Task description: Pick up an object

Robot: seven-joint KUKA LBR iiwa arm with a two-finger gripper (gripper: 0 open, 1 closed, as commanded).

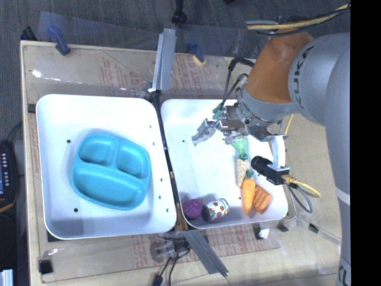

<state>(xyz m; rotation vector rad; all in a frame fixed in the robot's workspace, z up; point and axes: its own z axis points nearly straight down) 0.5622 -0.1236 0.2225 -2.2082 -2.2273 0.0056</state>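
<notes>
On the bench (89,70), faint red print runs across the surface around the bins, too small to read. KUKA iiwa arm (309,70), grey with an orange band, enters from the right and bends over the right bin (184,136); lettering on its far right casing is cut off and unreadable. Left bin (53,118), white and shallow, holds a light-blue compartment plate (111,170) with two small sections above one long section. Right bin carries the pickable objects along its near and right edges: an orange carrot-shaped piece (247,196) beside a second orange wedge (262,200), a pale corn-like piece (241,170) just above them, a small can (217,210) lying on its side with a patterned label that cannot be read, and a purple rounded object (192,208) touching the can's left. Gripper (205,133) hangs over bare bin floor, well apart from these objects, its fingers spread with nothing between them
</notes>
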